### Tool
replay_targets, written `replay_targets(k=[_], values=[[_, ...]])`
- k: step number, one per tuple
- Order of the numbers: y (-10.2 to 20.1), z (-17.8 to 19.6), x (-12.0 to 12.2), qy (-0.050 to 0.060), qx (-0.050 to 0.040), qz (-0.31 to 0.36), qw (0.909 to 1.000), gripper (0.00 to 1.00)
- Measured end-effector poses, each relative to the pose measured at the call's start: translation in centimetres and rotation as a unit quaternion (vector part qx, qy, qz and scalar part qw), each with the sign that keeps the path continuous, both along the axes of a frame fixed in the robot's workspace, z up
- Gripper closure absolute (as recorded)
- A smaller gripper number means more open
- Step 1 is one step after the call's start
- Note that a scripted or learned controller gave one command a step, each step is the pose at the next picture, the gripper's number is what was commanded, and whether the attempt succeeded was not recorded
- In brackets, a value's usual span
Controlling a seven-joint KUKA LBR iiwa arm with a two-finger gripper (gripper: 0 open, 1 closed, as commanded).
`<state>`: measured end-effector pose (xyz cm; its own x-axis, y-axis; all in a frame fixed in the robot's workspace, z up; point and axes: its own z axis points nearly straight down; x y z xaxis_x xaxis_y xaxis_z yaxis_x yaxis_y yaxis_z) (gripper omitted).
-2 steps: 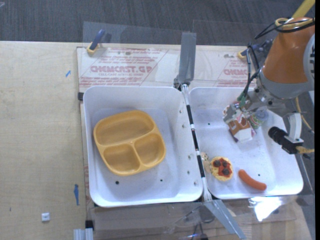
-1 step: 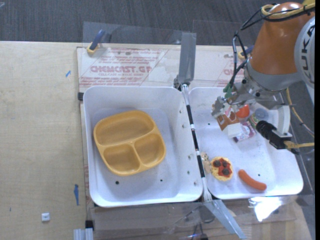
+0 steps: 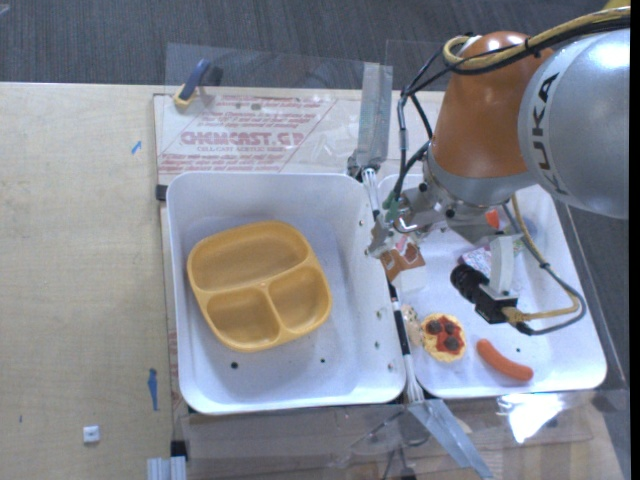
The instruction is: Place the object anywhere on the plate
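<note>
Tan bench (image 3: pixel 70 268), two white bins (image 3: pixel 200 368)

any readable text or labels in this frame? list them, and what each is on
"KUKA", partly visible, in dark letters on the grey arm housing.
Red print on the sheet behind the left bin: appears mirrored, too blurred to read with confidence.
Small brown packet near the bins' divider: markings too small to read.
Yellow plate: no text visible.
</note>
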<state>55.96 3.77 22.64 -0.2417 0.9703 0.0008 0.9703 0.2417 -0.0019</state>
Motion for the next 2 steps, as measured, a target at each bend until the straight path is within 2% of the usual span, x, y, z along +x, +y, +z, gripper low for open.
replay_targets(k=[1,2], values=[[7.9,-7.7,0.6,0.001,-0.0002,0.013,0.9999,1.00],[10.8,-9.1,0.1,0.001,-0.0001,0.050,0.9987,1.00]])
